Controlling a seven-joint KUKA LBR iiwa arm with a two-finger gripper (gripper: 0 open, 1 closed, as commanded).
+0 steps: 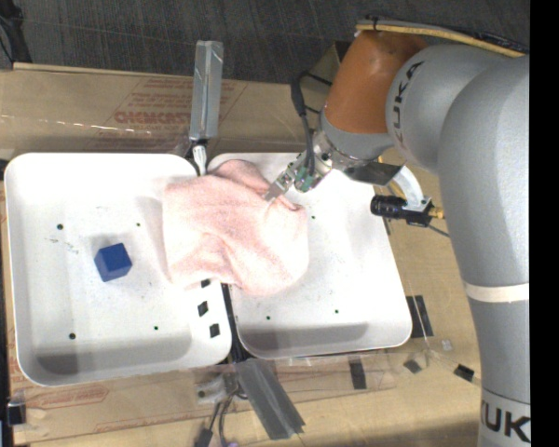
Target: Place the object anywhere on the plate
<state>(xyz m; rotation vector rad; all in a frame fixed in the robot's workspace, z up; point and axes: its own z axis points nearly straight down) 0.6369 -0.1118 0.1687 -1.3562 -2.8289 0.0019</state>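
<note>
Pink cloth [235, 231] lies draped over the divide between both bins, mostly crumpled. Gripper [287, 186] is at its upper right edge; can't tell the state of the jaws. Blue cube [114, 261] sits in left bin [37, 324].

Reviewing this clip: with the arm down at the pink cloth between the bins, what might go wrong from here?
1. The hand sits at the edge of the pink terry cloth; a shallow pinch may slip when lifted.
2. The cloth drapes over the divide between the two shallow white bins, so it could drag or snag.
3. No plate is visible; the small blue cube lies apart, untouched.
</note>
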